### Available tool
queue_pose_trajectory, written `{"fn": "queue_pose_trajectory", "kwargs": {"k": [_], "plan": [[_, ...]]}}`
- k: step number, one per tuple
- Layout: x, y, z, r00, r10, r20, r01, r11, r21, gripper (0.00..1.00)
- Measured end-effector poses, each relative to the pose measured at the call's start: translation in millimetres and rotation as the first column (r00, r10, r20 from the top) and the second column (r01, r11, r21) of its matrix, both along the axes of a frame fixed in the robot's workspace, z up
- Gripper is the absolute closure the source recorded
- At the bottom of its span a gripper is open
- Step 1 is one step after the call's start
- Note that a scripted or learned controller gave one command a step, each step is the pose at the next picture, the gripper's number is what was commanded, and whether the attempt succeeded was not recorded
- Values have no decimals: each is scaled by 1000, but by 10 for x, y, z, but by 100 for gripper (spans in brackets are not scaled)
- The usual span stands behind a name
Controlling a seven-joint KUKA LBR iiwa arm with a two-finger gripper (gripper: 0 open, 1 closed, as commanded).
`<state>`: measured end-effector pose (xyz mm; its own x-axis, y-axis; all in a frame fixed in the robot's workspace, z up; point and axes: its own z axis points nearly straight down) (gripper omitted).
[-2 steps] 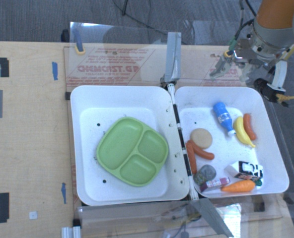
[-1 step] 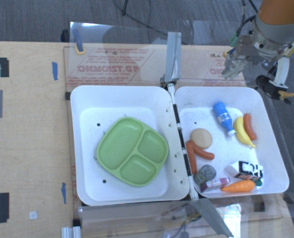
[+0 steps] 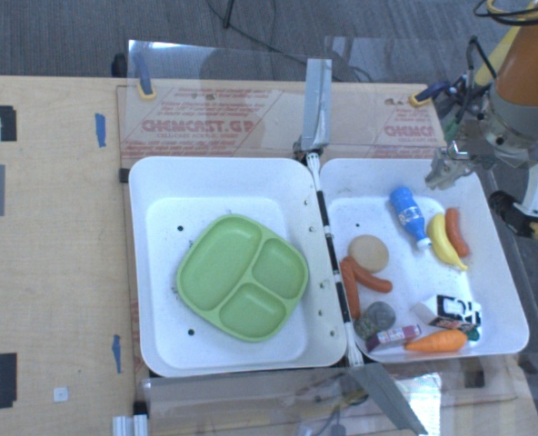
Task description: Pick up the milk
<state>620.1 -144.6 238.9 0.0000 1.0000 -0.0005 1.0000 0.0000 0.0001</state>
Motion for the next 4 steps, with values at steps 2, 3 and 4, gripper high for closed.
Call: {"fn": "queue_pose_trajectory", "kwargs": {"k": [2, 3, 4], "plan": [[-762, 122, -1001, 989, 150, 0, -150, 989, 1, 0], [-946, 190, -427, 993, 116, 3, -116, 993, -1, 0], [-1395, -442, -1520, 997, -81, 5, 81, 997, 0, 0]]}}
